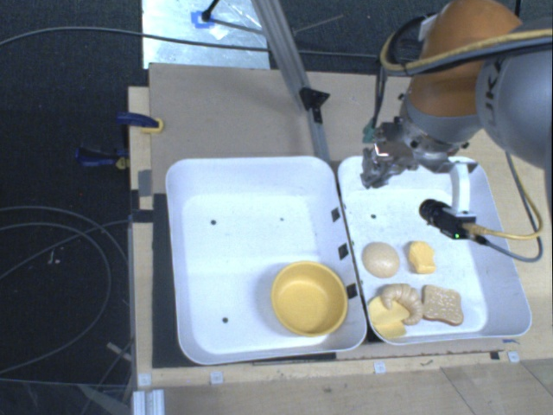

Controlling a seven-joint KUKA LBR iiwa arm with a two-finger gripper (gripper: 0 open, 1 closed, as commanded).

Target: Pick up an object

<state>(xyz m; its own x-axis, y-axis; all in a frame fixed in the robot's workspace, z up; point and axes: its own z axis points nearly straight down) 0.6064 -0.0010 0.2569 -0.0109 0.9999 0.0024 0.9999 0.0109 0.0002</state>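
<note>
Camera view, single frame, bench with two bins.

Item 1: left bin point(199, 188), shallow, white, holding one yellow bowl point(309, 297) at about 5 o'clock of its floor, upright, close to the bin's near-right corner.

Item 2: right bin point(492, 232), shallow, white, edge to edge with the left bin. Contents are grouped in its near half:
- pale round bun point(380, 259), at 7 o'clock of the bin's middle.
- small yellow block point(421, 257), just beside the bun at its 3 o'clock, apart from it.
- croissant point(403, 299), curled, at 6 o'clock of the bun.
- yellow wedge point(386, 320), touching the croissant at its 7 o'clock, against the bin's near-left corner.
- toast slice point(441, 304), brown, touching the croissant at its 3 o'clock.

Item 3: arm point(467, 67), grey with an orange band, entering from 3 o'clock and bent over the far part of the right bin.

Item 4: gripper point(377, 176), dark, over the bin's far-left corner at about 11 o'clock of its floor. Whether it is released or clenched cannot be told; nothing is seen in its grasp. It stands well apart from all the food pieces.

Item 5: black cylindrical fitting point(441, 215) with a yellow cable, over the bin's middle, at 1 o'clock of the yellow block.
</note>
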